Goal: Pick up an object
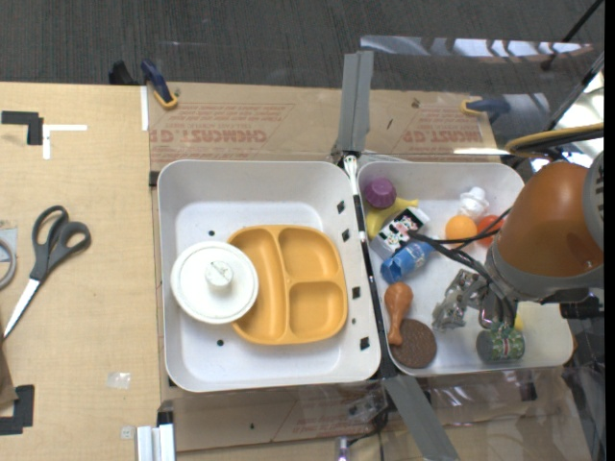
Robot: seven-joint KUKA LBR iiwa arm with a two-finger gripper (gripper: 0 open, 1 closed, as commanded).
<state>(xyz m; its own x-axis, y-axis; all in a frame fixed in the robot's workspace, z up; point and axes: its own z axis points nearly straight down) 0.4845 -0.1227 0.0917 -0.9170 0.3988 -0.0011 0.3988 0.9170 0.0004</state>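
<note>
Left to right, w/ the divider (352,209) between bins as our landmark: scissors (46,248) far left of it on the counter (77,353); yellow tray (288,284) and white lid (215,279) left of it. Right of it: purple cup (381,193), blue bottle (405,259), brown disc (416,344) crowd together. The end effector (463,301) hangs low among them, prob. seeking a pick; we can't tell its finger state.

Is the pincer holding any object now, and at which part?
Cannot be told: the pincer hangs low in the right bin, and no object shows between its tips.
</note>
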